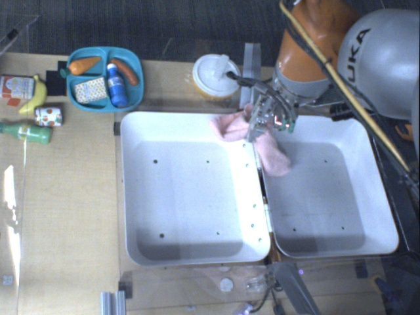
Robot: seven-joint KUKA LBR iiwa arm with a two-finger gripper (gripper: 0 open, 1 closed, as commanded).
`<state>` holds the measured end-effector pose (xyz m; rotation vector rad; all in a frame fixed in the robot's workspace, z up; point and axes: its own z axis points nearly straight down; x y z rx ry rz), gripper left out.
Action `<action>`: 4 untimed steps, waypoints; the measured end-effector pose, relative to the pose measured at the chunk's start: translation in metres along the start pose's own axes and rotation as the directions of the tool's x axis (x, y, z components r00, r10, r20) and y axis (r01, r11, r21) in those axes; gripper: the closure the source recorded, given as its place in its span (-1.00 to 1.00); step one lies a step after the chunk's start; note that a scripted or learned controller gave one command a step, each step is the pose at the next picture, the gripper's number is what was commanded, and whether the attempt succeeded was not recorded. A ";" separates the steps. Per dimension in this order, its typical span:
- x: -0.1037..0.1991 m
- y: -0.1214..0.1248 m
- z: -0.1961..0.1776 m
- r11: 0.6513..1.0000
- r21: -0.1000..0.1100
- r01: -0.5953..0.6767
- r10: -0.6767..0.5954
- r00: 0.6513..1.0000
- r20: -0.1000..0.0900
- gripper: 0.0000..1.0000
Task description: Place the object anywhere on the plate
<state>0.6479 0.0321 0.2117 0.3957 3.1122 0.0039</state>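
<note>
We see the gripper [262, 120] apparently pinching the pink cloth [268, 151], which hangs below it across the bin wall [257, 169]; the cloth may snag there and slip free.

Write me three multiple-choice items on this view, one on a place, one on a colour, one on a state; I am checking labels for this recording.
1. Where does the pink cloth lie?
A. flat in the middle of the left bin
B. draped over the wall shared by the left bin and the right bin, at their far end
C. on the bench by the banana

2. What colour is the divided tray behind the left bin?
A. blue
B. red
C. white

3. How does the gripper stand to the cloth?
A. far off, over the right bin's near corner
B. directly at the cloth, at its upper part
C. above the tray

Answers: 1 B, the cloth spans the divider. 2 A, its rim is blue. 3 B, the gripper overlaps the cloth.
</note>
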 end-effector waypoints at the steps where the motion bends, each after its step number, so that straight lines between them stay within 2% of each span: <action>1: 0.020 0.054 0.002 0.968 -0.001 0.250 -0.250 0.968 0.002 1.00; 3: 0.054 0.160 -0.015 0.968 -0.002 0.252 -0.252 0.968 0.004 1.00; 4: 0.053 0.160 -0.015 0.968 -0.003 0.252 -0.252 0.968 0.004 -1.00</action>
